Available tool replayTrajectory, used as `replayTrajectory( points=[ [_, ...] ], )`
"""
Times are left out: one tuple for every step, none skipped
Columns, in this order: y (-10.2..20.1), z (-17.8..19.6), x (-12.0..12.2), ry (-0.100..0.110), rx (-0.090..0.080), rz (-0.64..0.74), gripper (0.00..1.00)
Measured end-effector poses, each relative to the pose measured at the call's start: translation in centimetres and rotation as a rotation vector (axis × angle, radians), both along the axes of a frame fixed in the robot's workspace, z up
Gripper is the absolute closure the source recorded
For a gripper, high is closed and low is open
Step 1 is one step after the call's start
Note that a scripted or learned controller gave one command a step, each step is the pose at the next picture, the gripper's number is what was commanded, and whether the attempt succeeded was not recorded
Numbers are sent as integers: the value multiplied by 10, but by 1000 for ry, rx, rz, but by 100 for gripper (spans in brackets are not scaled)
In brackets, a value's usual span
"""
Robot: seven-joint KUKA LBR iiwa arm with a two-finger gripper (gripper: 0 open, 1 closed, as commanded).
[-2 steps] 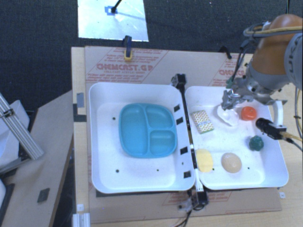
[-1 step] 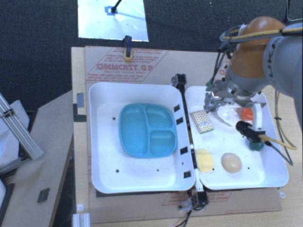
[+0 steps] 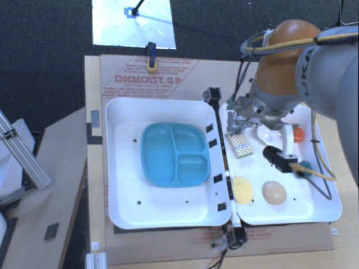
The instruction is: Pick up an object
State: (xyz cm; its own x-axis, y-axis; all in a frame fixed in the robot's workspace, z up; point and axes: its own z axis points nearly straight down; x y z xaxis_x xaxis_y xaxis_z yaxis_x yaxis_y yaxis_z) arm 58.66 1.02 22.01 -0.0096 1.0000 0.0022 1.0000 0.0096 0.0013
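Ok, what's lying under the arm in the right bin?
Near the gripper lies a patterned packet, beside a white piece and an orange thing. The arm hides anything further back.

Blue divided plate in left bin, tool low over patterned packet in right bin, beige egg, yellow piece

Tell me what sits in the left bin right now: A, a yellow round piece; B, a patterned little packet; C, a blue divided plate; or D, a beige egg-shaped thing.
C: the blue divided plate lies alone in the left bin, while the yellow round piece, the beige egg-shaped thing and the patterned packet are all in the right bin.
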Motion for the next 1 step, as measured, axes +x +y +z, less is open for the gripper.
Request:
replayTrajectory(
  points=[
    [59,9,2,0,0,1,100]
  ],
)
